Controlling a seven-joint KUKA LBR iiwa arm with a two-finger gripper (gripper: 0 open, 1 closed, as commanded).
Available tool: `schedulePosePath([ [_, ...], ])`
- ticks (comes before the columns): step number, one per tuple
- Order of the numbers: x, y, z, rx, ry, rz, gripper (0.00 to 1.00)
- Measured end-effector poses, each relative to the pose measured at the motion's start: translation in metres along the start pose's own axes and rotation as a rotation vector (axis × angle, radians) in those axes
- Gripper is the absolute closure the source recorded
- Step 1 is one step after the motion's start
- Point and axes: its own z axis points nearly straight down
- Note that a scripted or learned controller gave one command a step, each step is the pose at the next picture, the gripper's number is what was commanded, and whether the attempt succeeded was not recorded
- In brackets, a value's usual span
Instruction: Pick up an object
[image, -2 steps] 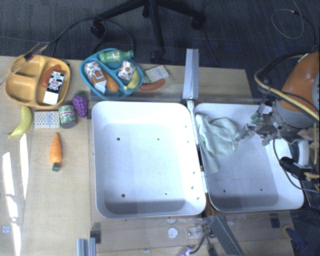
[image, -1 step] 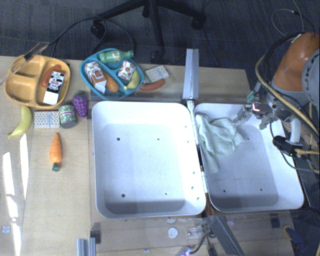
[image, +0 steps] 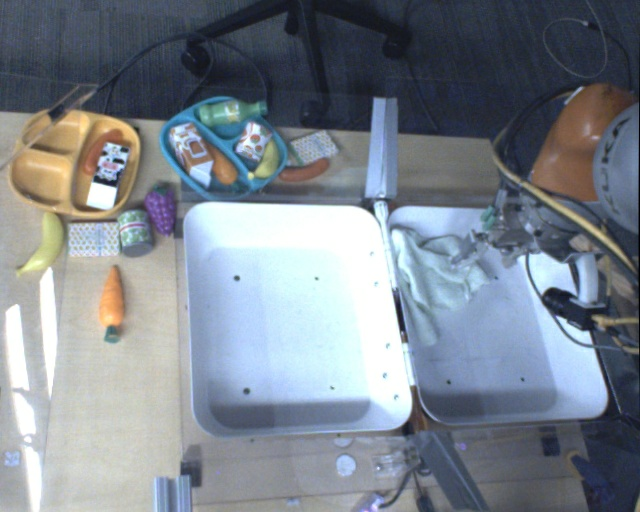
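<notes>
A pale green cloth (image: 432, 280) lies crumpled in the left half of the right bin (image: 520, 380), against the wall between the two bins. Its upper right corner is drawn out toward my gripper (image: 474, 248), which reaches in from the right, low over the bin's back part. The gripper is shut on that corner of the cloth, and the metal fingers (image: 466, 251) pinch the fabric's edge. The grey arm with its orange band (image: 575, 130) sits above the bin's right rim.
The left bin (image: 290, 310) stands beside the right one. On the bench at left are a carrot (image: 112, 303), a banana (image: 44, 245), a yellow tray (image: 72, 160) and a blue tray (image: 225, 150) of toy food. Cables (image: 570, 300) hang by the right rim.
</notes>
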Motion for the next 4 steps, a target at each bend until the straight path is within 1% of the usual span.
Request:
schedulePosePath([
  [1, 0.012, 0.053, 0.063, -0.009, -0.003, -0.158, 0.0],
  [2, -0.022, 0.005, 0.065, -0.017, -0.006, -0.213, 0.0],
  [3, -0.047, -0.034, 0.065, -0.02, -0.008, -0.322, 0.0],
  [4, 0.016, -0.028, 0.064, -0.022, -0.011, -0.482, 0.0],
])
